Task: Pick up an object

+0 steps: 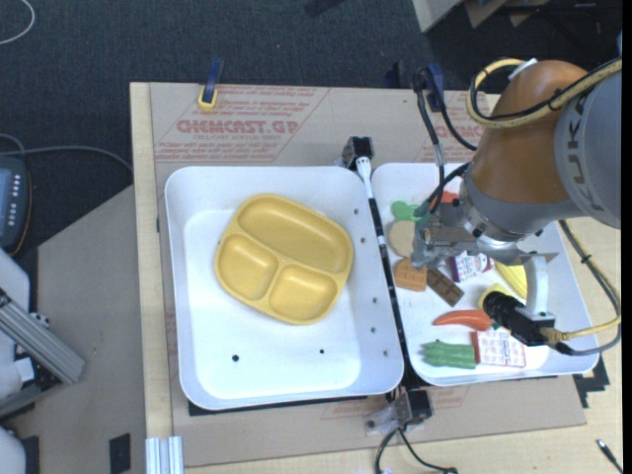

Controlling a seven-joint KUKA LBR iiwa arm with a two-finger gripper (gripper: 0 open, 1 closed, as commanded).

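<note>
Hovering hand low in right bin over brown block and tan disc, finger state impossible to tell, sitting beside red pepper, green toy; yellow divided tray lying in left bin

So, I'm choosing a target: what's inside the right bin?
Right bin holds small toy foods: a red chili, a green piece, a brown block. The arm covers more.

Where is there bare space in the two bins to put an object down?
The left bin has bare floor in front of the yellow divided plate, toward its near wall, and a strip along its left wall. The right bin is crowded: small items lie close together under the end effector.
</note>
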